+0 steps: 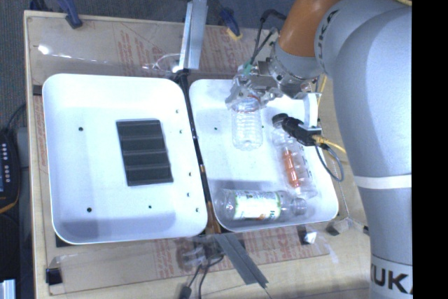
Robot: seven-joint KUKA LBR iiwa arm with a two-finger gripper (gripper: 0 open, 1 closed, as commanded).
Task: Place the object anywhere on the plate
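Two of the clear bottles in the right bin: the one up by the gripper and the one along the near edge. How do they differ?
The bottle by the gripper lies lengthwise, cap end toward the gripper; the bottle along the near edge lies crosswise against the right bin wall. The first looks plain and clear; the second carries a white and green label. The second also looks fatter. Both are clear plastic and lie on their sides.
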